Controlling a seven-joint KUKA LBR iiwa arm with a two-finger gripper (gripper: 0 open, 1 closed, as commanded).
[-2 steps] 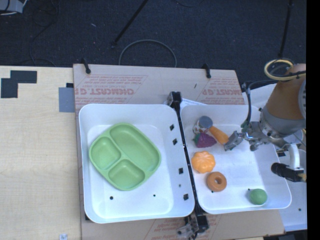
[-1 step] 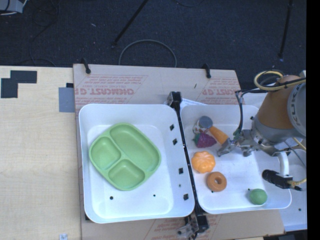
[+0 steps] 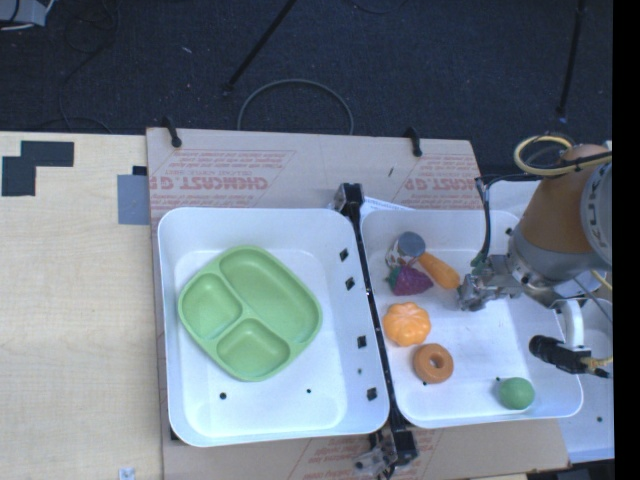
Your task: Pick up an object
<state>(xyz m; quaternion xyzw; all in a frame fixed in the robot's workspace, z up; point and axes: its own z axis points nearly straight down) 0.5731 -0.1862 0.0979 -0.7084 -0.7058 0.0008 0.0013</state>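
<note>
While the gripper (image 3: 480,292) hangs low over the right bin (image 3: 470,408), its small grey fingers are too blurred and tightly bunched for me to say whether they stand apart or together, and I see nothing between them. Just to its left lies the orange carrot (image 3: 438,269), tilted, its near end close to the gripper but apart from it as far as I can judge. Touching the carrot's lower side is a purple piece (image 3: 411,281), and above that sits a small grey-blue round thing (image 3: 411,243), the three of them huddled at the bin's far left part. Below that cluster, an orange pumpkin-like toy (image 3: 407,323) rests on the white floor, and just beside it, lower and to the right, a brown ring doughnut (image 3: 433,363) lies flat. Off near the bin's lower right corner a green ball (image 3: 516,393) sits alone, well apart from the rest. Behind the gripper the arm (image 3: 560,223) comes in from the right, orange band showing above the wrist. Over in the left bin (image 3: 190,408), a green divided plate (image 3: 249,311) lies tilted, with three compartments.
</note>
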